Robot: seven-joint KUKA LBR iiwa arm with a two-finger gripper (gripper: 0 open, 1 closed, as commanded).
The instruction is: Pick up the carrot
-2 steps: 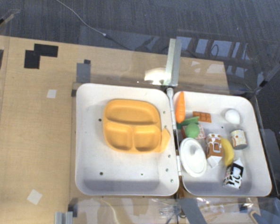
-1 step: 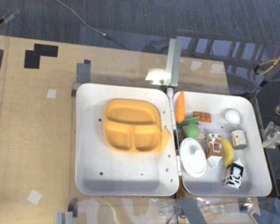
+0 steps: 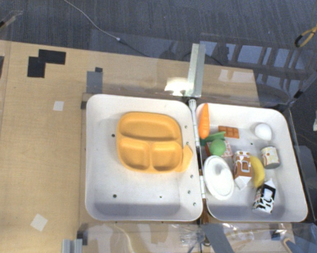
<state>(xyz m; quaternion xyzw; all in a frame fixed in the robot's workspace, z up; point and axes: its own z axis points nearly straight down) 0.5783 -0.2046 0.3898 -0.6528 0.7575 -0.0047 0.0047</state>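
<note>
The wooden bench (image 3: pixel 33 158) carries two white bins. The left bin (image 3: pixel 98 189) holds a yellow divided tray (image 3: pixel 149 141). The right bin (image 3: pixel 291 195) holds a white bowl (image 3: pixel 219 176) at seven o'clock, a banana (image 3: pixel 258 171) near centre, and the carrot (image 3: pixel 204 120) upright at eleven o'clock against the dividing wall, above a green toy (image 3: pixel 217 146). The claw's state cannot be told.
</note>
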